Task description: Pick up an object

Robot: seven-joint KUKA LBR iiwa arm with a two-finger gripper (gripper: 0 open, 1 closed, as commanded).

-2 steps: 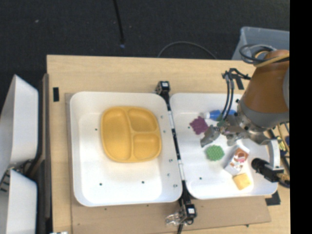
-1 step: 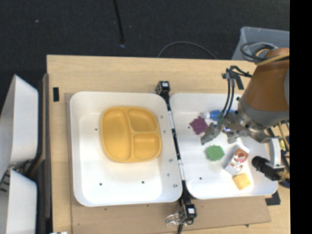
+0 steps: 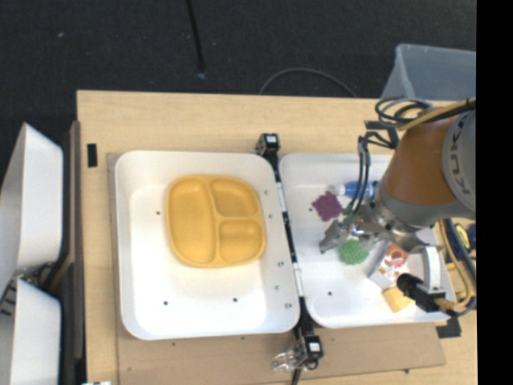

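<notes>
The arm (image 3: 425, 171) reaches in from the right of the frame over the right bin (image 3: 321, 303); its gripper (image 3: 353, 243) hangs low at the centre of that bin, with 2 grey fingers (image 3: 333, 237) splayed apart, 1 toward the left and 1 toward the lower right; they look open, and nothing is clamped between them.

The green object (image 3: 351, 253), small and roundish, lies right under the gripper, between the 2 fingers and a touch toward the lower side; being round, it shows no long axis, so the approach seems a plain descent and close, not a sideways reach. A purple object (image 3: 326, 206) sits just to the upper left of the gripper, apart from the fingers; a blue object (image 3: 357, 189) lies above it near the wrist; a yellow piece (image 3: 393, 298) rests at the lower right.

The left bin (image 3: 144, 295) carries a yellow divided tray (image 3: 215, 220) with 3 compartments, well apart from the gripper.
</notes>
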